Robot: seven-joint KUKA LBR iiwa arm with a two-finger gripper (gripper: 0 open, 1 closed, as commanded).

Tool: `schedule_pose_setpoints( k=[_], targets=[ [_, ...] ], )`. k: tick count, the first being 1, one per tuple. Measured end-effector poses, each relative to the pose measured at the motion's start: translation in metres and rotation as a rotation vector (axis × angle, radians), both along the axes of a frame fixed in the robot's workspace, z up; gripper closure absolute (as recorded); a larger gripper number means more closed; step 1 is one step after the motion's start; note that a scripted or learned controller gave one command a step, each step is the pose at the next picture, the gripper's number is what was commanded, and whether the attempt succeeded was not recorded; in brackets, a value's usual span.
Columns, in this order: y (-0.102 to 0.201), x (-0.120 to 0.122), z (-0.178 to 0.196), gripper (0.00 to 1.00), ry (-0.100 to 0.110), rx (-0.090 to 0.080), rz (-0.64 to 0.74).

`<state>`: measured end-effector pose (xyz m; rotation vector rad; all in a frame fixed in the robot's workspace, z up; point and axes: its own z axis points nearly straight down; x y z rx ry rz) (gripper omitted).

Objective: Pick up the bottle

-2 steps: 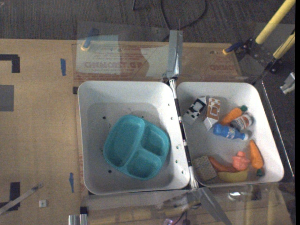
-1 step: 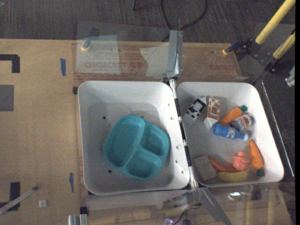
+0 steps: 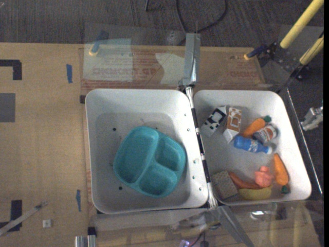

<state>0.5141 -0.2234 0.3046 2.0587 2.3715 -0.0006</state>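
While lying on its side in the right bin [image 3: 293, 138], blue bottle [image 3: 251, 145], long axis left to right, white cap end pointing right and slightly down, small can [image 3: 266, 134] just above, orange carrot [image 3: 280, 170] nearby, claw's state impossible to tell.

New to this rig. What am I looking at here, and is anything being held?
One camera fixed above a bench, looking down at a slant on two shallow white bins side by side. The left bin holds a teal divided tray. The right bin holds toys: a blue bottle lying on its side, two carrots, a small carton, a can, a banana, a sponge. The arm reaches in from the right; nothing here is seen gripped, and the bottle lies in the bin.
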Motion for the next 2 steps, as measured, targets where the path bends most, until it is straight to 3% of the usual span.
schedule_pose_setpoints(
  k=[2],
  targets=[
    [-0.002,-0.034,0.093,1.0,-0.003,-0.002,-0.086]
  ],
)
